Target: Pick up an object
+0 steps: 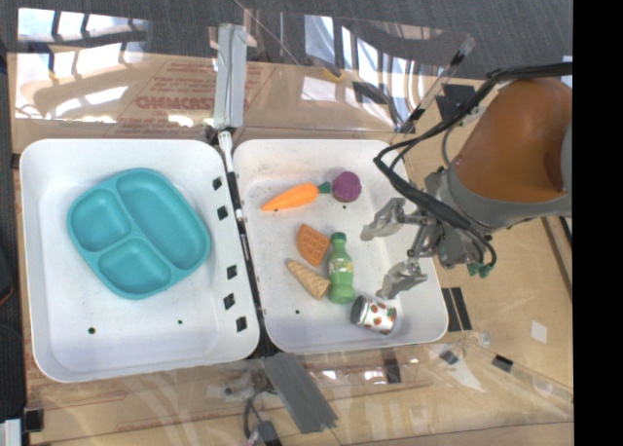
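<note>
White plastic makes both shallow bins on the bench. The left bin (pixel 58 337) bears a turquoise divided plate (pixel 138 231) with three compartments, lying a little toward 11 o'clock of the bin's middle. The right bin (pixel 263 171) holds all the small objects. An orange toy carrot (pixel 290 198) lies near 12 o'clock of this bin, and a purple round fruit (pixel 347 186) lies just beside the carrot's green end, at 3 o'clock from it. Near the middle there is an orange waffle-like piece (pixel 311 243). A green bottle (pixel 341 269) lies just beside it at 4 o'clock, and a tan cone (pixel 309 279) lies at 6 o'clock from the waffle piece, its wide end near the bottle. A small white can with red spots (pixel 375 315) lies on its side at 5 o'clock of the bin, close to the rim.

The grey arm with its orange band (pixel 516 142) reaches in from 3 o'clock. The gripper (pixel 395 247) hangs over the right side of the right bin with its two fingers spread wide apart, one finger (pixel 384 220) toward 12 o'clock and the other just above the can. Nothing is between them.
</note>
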`<state>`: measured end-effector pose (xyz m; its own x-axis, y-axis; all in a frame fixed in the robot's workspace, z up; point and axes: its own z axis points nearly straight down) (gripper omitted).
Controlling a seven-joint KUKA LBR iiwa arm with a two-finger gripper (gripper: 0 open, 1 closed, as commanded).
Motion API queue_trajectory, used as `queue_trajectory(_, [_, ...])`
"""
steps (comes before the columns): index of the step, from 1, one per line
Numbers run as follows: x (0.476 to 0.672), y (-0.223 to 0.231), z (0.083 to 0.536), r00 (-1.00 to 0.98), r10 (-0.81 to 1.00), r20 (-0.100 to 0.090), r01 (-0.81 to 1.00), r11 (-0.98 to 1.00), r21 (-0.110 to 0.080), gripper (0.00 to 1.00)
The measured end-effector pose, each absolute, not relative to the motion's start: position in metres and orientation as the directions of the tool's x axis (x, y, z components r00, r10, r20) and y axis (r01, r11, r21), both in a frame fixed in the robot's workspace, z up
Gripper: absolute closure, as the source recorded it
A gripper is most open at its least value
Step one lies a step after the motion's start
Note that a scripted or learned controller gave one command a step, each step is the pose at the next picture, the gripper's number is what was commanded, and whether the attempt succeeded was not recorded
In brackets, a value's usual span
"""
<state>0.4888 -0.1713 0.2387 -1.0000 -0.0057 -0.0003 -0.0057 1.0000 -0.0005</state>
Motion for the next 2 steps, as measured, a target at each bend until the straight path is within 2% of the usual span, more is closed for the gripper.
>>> queue_trajectory(1, [0.4813,-0.1358,0.0919,-0.998,-0.064,-0.003,-0.064,0.998,0.000,0.00])
queue_trajectory(2, [0.4828,-0.1340,0.1016,-0.997,-0.072,-0.004,-0.072,0.997,-0.001,1.00])
